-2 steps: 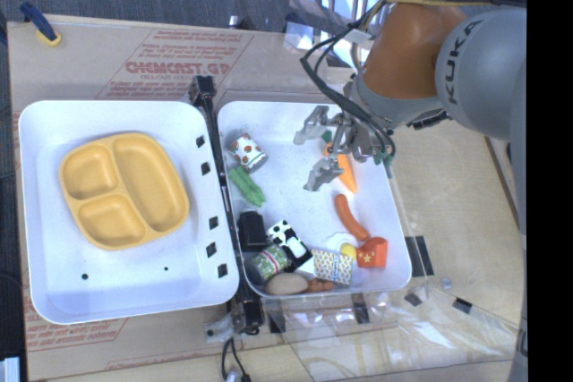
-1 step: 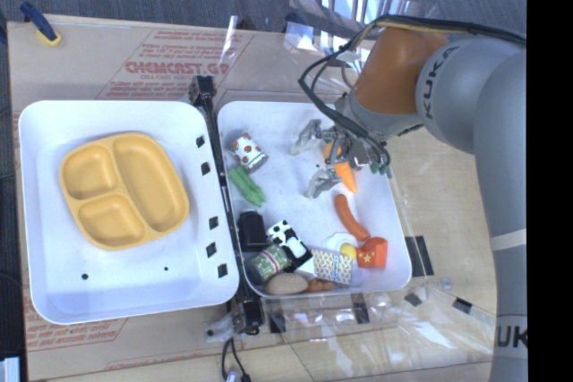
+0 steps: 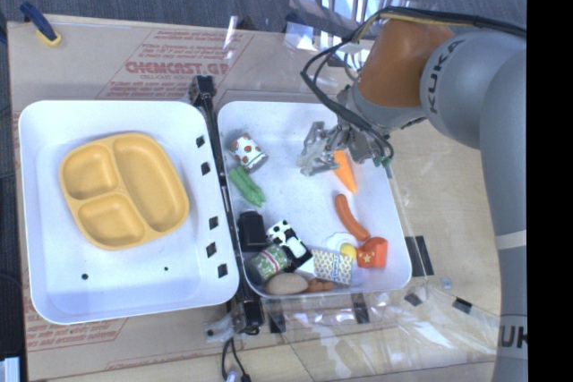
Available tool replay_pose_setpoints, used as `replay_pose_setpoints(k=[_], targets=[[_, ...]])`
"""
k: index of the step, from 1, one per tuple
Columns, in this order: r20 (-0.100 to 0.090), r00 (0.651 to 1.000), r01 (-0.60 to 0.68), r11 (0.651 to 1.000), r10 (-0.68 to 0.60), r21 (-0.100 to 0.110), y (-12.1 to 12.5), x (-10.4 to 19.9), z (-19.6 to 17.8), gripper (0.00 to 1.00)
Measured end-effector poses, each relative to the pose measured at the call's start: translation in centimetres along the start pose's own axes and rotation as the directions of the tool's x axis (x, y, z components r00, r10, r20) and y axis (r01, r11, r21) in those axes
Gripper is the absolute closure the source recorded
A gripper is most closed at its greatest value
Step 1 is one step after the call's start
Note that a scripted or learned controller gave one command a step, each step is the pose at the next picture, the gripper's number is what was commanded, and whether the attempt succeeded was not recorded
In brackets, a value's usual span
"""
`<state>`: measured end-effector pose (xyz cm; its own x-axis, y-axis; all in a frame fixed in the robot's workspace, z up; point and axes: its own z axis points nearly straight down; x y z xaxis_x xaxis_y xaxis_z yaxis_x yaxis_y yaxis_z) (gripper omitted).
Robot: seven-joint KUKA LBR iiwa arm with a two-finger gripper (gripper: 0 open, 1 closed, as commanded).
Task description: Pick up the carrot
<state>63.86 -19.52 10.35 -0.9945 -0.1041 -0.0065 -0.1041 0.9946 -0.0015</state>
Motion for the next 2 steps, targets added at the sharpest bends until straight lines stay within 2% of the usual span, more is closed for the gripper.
replay_pose_setpoints(k=[1,2], targets=[[0.003,0.978,-0.208,0.978,0.207,0.002,1.0,-2.3,-9.2,1.0],[-0.007,0.882,-0.471,0.882,0.471,0.002,6.1,0.9,-9.4,1.0]])
